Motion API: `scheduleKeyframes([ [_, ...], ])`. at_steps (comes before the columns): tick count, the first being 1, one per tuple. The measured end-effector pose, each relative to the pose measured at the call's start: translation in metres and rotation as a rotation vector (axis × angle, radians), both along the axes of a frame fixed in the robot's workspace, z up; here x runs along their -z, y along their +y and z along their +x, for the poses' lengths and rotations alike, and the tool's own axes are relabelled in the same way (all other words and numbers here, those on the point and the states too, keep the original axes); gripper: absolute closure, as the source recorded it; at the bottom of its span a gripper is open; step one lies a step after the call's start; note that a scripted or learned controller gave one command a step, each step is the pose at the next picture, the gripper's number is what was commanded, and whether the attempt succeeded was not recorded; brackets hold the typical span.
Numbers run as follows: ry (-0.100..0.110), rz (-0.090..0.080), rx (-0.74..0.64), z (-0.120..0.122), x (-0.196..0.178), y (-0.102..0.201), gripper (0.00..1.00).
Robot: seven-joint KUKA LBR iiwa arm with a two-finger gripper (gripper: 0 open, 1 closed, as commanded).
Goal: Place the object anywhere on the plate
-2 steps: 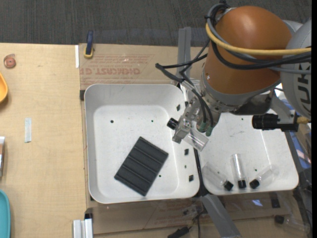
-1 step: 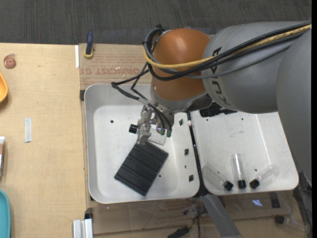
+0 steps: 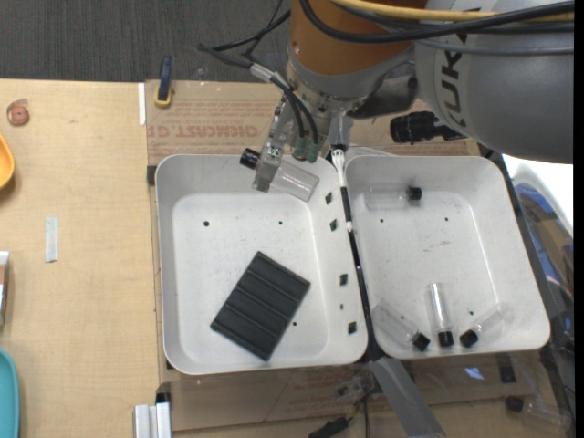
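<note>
A black ribbed rectangular plate (image 3: 262, 304) lies flat and turned at an angle in the lower middle of the left bin (image 3: 182, 272). My gripper (image 3: 267, 170) hangs over the far edge of that bin, up and slightly right of the plate. It is shut on a clear vial (image 3: 297, 182) with a black cap (image 3: 248, 159). The vial lies sideways between the fingers, cap to the left, clear body sticking out to the right. The arm's orange band and grey wrist hide the bench behind it.
The right bin (image 3: 511, 245) holds three clear black-capped vials (image 3: 444, 322) near its front wall and one more vial (image 3: 401, 194) near its back. Bare wooden bench extends to the left. Cables run behind the bins.
</note>
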State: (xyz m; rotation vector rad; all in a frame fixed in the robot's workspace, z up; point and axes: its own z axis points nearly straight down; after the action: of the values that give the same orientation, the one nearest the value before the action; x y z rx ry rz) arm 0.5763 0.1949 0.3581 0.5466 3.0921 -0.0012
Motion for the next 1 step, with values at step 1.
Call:
scheduleKeyframes([
  [1,0.003,0.000,-0.097,-0.0932,0.0857,0.0337,1.00],
])
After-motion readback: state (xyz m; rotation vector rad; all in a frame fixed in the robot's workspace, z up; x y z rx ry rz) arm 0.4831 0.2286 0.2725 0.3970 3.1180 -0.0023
